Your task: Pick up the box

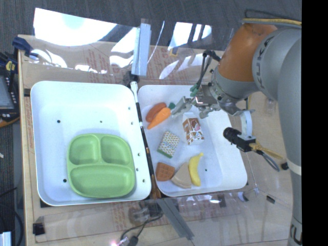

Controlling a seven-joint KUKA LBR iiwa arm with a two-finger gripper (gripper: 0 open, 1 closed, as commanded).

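Camera view: the gripper [190, 105] hangs over the right bin [233, 176], just above the brown-and-white box [192, 130]; whether it is open or closed cannot be told. Beside the box lies a carrot [158, 117].

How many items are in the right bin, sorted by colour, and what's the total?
Orange: 1, the carrot
Brown and white: 1, the box
Green and white: 1, the small packet
Brown or tan: 2, the waffle piece and bread slice
Yellow: 1, the banana
Total: 6
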